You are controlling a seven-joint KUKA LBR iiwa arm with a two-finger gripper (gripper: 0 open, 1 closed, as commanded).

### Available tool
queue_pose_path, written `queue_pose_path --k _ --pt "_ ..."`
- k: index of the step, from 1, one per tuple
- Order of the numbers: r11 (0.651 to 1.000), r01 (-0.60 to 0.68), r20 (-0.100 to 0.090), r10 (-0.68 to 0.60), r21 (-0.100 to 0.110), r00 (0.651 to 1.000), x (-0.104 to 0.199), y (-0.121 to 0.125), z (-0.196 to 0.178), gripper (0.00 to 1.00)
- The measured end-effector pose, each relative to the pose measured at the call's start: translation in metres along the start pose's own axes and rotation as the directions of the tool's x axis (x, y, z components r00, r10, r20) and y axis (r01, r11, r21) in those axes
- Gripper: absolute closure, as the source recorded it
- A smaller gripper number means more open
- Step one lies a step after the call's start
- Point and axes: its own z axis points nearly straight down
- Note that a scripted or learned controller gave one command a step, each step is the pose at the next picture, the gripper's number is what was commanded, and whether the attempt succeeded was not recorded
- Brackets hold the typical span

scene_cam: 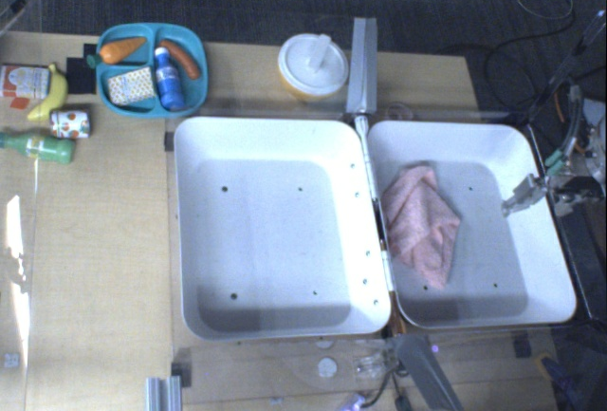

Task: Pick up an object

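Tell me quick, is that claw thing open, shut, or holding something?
Gripper: cannot be told; it sits at the right bin's right rim, apart from the pink cloth, with nothing visibly in it.

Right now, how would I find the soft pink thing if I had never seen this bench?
Look at the two white bins side by side and choose the right bin. Against its left wall lies a crumpled pink cloth, bunched into soft folds. It is the only pink, floppy thing here; the toys lie far off to the left, outside the bins, in and around a blue divided tray.
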Motion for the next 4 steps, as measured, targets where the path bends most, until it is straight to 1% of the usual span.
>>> queue_pose_path --k 1,2,3,4 --pt "0.965 0.263 -0.001 -0.263 0.0 0.965 0.072 0.003 0.119 0.0" --pt "0.975 0.222 0.0 -0.222 -0.002 0.975 0.108 -0.022 0.07 0.0" --pt "0.975 0.223 0.0 -0.223 -0.001 0.975 0.108 -0.021 0.063 1.0" --pt "0.975 0.223 0.0 -0.223 0.0 0.975 0.108 -0.021 0.063 0.0"
